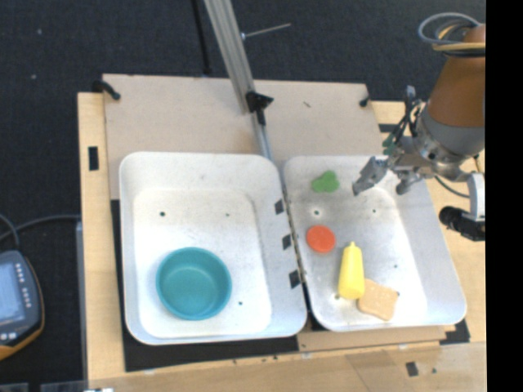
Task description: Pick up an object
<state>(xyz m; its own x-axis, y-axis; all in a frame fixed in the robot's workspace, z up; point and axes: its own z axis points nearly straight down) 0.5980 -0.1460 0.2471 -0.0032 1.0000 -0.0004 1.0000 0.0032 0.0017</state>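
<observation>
From up here the arm (454, 88) comes in from the right, its orange band sitting above the wrist, and its gripper (382, 178) hangs over the far right part of the right bin (425, 243). The two fingers (365, 178) stand spread apart with nothing between them; they seem to be above the bin floor rather than on it, though from this angle I can't be sure of the height.

In that same bin, a small green piece (325, 182) lies near the far left corner, just left of the fingers and apart from them. Nearer to me, by the bin's left wall, sits an orange disc (320, 238). Closer still, a yellow bottle-shaped object (351, 271) lies with its narrow end pointing away, and a tan biscuit-like piece (378, 300) touches its near right side.

The left bin (204, 186) holds a teal bowl (194, 282), upright, in its near left part. Both bins rest side by side on the bench (180, 104), and a slanted metal rail (233, 43) runs down from the top toward the gap between them. A handheld screen unit (16, 296) sits off the left edge
</observation>
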